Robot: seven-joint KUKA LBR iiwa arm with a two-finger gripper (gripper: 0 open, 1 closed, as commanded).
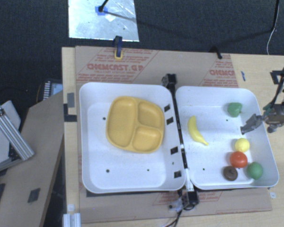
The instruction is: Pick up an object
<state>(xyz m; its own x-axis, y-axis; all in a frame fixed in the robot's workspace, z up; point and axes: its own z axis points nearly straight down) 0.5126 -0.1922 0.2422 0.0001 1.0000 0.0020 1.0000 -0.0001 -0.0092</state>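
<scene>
The gripper (253, 123) hangs at the right bin's (213, 178) edge holding nothing — I cannot tell how wide it is — and the yellow ball (242, 144), red ball (238, 159) and green ball (254, 170) sit so close together that it could bump one away.

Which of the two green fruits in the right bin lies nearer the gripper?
The green fruit at the bin's far edge, just left of the gripper; the other green one sits in the near right corner.

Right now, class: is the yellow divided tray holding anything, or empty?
Empty. The yellow tray shows three bare compartments in the left bin.
</scene>
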